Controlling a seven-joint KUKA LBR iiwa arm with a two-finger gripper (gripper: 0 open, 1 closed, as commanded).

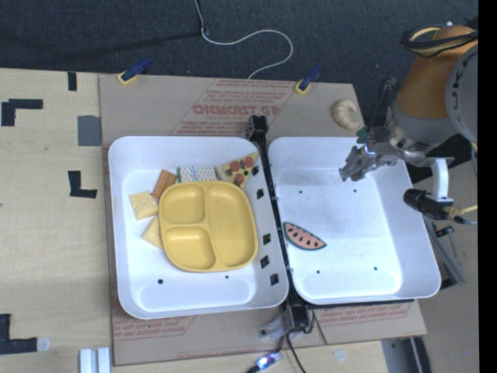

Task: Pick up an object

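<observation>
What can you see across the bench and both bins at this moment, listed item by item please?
white bins: two, white, side by side on the cardboard sheet.
divided plate: one, yellow, three compartments, in the left bin.
toy food pieces: several, tan, orange and patterned, tucked around the plate's left and upper edges; exact count unclear.
pizza slice toy: one, tan with red spots, left bin near the divider.
watermelon slice toy: one, red with green rind, right bin near its left wall.
beige lump: one, on the cardboard beyond the right bin; too small to identify.
clips: two, blue and yellow, at the cardboard's far edge.
cable: one, white, on the dark cloth.
arm: one, grey and orange, from the right.
claw: one, dark, above the right bin's far part.
</observation>
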